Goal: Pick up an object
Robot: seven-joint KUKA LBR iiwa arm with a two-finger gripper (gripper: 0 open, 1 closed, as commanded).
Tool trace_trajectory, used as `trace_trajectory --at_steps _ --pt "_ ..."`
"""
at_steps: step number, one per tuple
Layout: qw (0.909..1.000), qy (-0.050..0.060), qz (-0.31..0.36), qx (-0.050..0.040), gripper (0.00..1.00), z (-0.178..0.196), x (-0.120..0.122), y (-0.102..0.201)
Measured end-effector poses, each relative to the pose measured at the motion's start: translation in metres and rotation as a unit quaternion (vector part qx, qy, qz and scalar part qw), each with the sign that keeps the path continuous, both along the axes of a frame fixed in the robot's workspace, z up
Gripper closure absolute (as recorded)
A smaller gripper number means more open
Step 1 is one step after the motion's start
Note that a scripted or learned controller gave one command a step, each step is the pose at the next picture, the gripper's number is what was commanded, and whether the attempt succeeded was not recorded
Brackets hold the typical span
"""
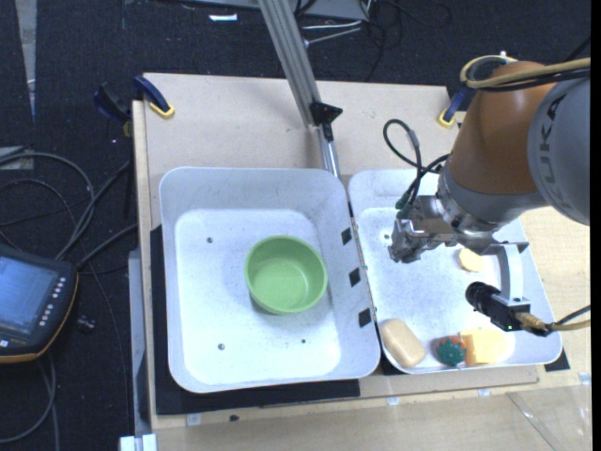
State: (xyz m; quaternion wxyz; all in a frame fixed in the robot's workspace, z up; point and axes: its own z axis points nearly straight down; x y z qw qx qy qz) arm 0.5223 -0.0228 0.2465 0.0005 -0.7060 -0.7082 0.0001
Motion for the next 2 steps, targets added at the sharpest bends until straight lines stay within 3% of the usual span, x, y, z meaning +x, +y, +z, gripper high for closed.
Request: trace_trajectory --at_steps 2 --pt "1.0000 0.000 0.000 0.0001 1.00 0.005 -0.003 0.095"
